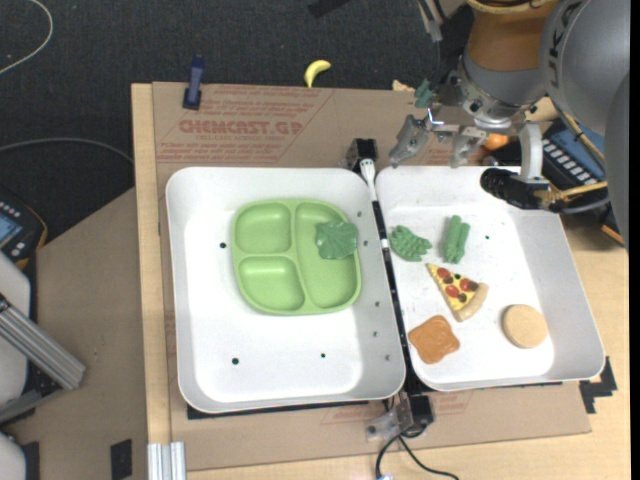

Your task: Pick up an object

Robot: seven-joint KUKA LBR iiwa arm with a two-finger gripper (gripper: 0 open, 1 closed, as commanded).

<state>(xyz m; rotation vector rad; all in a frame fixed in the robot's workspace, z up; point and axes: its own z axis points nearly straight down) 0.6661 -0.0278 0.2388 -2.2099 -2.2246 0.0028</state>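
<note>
Arm's parked up high, nothing grabbed yet.
The hand point(437, 140) hangs open over the right bin's point(560, 268) back edge, leaving the pizza point(458, 289) reachable.

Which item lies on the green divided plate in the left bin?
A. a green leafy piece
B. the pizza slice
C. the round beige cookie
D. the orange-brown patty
A: a green leafy piece rests on the green divided plate, on its right side, while the pizza slice, the cookie and the patty lie in the right bin.
</note>
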